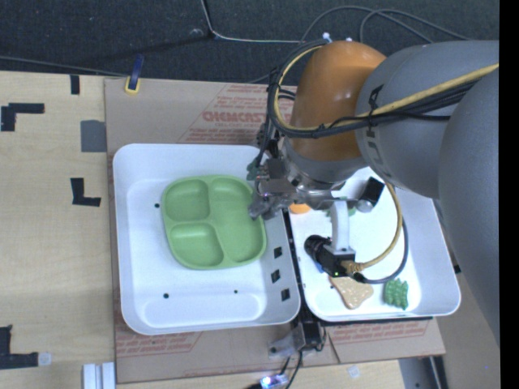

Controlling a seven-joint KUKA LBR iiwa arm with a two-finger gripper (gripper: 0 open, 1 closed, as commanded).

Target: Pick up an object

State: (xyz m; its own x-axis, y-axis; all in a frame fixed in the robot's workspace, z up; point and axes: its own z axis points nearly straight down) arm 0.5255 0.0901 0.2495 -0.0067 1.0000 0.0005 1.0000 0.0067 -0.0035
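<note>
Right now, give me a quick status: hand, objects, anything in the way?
Hand over the green divided plate's right rim, nothing seen held. Tan piece and green piece in right bin. Cables over that bin.

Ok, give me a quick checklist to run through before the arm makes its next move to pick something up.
1. Gripper over a target: ok, it sits at the right edge of the green divided plastic plate.
2. Finger state: cannot tell.
3. Anything held: cannot tell.
4. Plate flat in the left white bin: ok.
5. Other targets, tan cracker-shaped piece and small green leafy toy, in the right white bin: ok.
6. Orange item under the wrist: cannot tell, mostly hidden.
</note>
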